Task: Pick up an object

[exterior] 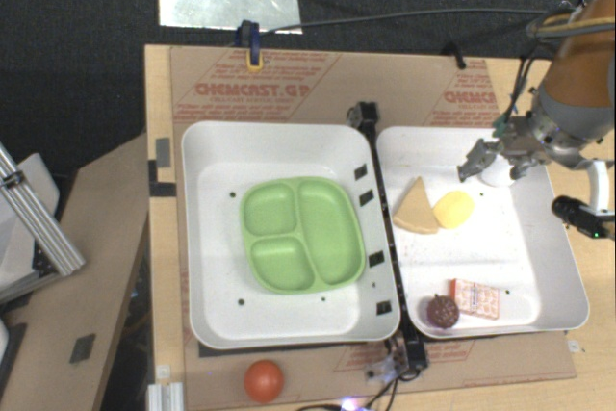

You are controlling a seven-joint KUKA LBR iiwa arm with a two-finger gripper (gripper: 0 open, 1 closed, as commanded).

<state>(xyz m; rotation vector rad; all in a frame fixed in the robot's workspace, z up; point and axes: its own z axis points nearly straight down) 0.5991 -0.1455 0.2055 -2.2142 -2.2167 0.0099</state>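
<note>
Plywood desk (159, 322), two white bins. Near: dark ball (443, 310) touching red packet (476, 299), right bin (563, 289). Mid: tan wedge (415, 207) touching yellow lemon (453, 208), probably light, rigid, smooth; pinch across its middle. Far: gripper (499, 159) above bin, fingers spread apart, holding nothing.

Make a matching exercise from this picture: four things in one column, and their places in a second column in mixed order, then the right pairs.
Things:
1. green tray
2. yellow round object
3. orange ball
4. red and white packet

Places:
A. on the bench, outside the bins
B. right bin, near front
C. left bin
D. right bin, beside the tan wedge

Pairs: 1-C, 2-D, 3-A, 4-B
</note>
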